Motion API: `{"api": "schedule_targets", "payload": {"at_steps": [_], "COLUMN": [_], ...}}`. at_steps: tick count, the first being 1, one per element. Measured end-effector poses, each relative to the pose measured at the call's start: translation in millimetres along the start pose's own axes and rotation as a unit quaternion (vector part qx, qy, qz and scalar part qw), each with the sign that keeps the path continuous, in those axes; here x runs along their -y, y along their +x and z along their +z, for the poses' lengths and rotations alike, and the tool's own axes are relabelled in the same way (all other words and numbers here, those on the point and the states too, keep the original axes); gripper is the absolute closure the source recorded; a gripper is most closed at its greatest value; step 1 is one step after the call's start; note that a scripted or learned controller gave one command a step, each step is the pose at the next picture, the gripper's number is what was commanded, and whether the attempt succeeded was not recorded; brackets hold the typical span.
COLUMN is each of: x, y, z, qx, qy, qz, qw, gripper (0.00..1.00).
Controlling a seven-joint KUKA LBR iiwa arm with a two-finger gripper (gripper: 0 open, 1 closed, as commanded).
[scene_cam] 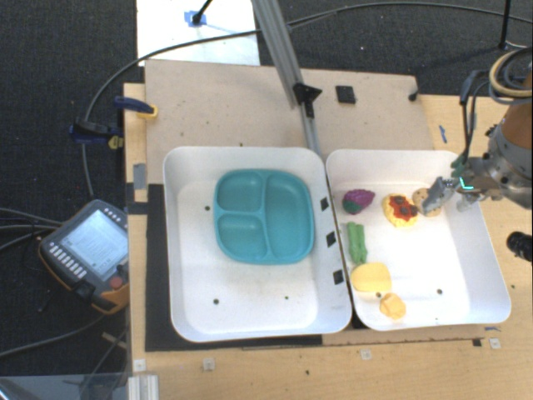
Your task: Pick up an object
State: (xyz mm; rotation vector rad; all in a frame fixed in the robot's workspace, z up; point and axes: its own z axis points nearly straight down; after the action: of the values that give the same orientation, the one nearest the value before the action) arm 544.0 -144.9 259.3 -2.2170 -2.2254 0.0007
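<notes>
Toy foods lie scattered in the right bin (479,265), none lifted yet; the left bin (191,248) carries a teal divided plate (265,217), apart from the work; in the right bin, going down in size, sit a yellow lemon-like piece (371,277), a green pod (357,242), a pizza-like slice with red topping (400,209), a purple piece (359,199) and a small orange lump (392,307); the gripper (435,197) hangs low just beside the slice, near a small tan piece (420,196); whether it is clenched or released I cannot tell; this looks like the approach step, and the next move calls for settling squarely over one item before lifting.
</notes>
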Motion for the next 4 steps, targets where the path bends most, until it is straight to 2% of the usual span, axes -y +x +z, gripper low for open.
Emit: {"api": "schedule_targets", "payload": {"at_steps": [1,3,4], "x": [-0.6,14.7,16.9], "y": [0.0,3.4,2.7], "z": [-1.0,95.5,158.4], "qx": [0.0,0.0,0.0], "qy": [-0.001,0.001,0.001], "qz": [0.0,0.001,0.001], "qw": [1.0,1.0,1.0], "gripper": [0.0,0.0,0.0]}}
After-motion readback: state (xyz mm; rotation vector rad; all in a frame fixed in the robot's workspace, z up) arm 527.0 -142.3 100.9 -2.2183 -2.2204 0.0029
